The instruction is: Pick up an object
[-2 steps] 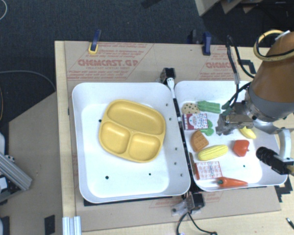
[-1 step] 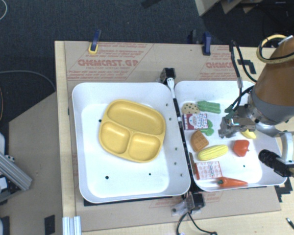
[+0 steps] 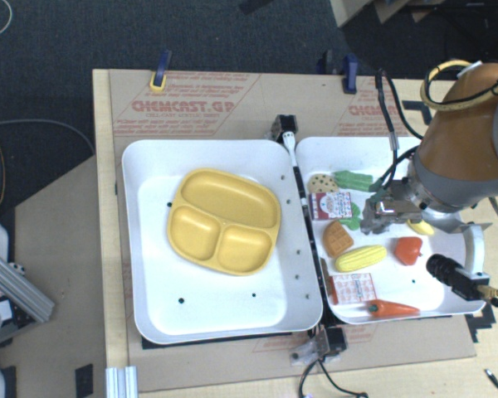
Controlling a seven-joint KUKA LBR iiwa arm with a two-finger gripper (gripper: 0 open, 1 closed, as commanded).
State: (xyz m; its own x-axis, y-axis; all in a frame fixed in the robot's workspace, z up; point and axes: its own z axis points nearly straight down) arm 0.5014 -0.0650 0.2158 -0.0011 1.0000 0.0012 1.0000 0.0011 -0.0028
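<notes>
In the right bin [image 3: 436, 309] lie several toy foods: a round cookie [image 3: 319, 182], a green pea pod [image 3: 353, 180], a red-and-white packet [image 3: 331, 205], a brown bread piece [image 3: 338, 238], a yellow corn cob [image 3: 360, 258], a red tomato [image 3: 407, 250], a second packet [image 3: 352, 288] and an orange carrot [image 3: 392, 309]. My gripper [image 3: 378, 215] hangs over the middle of this bin, just right of the first packet and above the corn. I see nothing between its fingers.
The left bin [image 3: 149, 288] holds a yellow three-compartment plate [image 3: 224, 220]. A black clamp [image 3: 284, 128] sits at the back between the bins. Cables run along the arm at the right. A black cylinder [image 3: 450, 275] juts over the right bin's near corner.
</notes>
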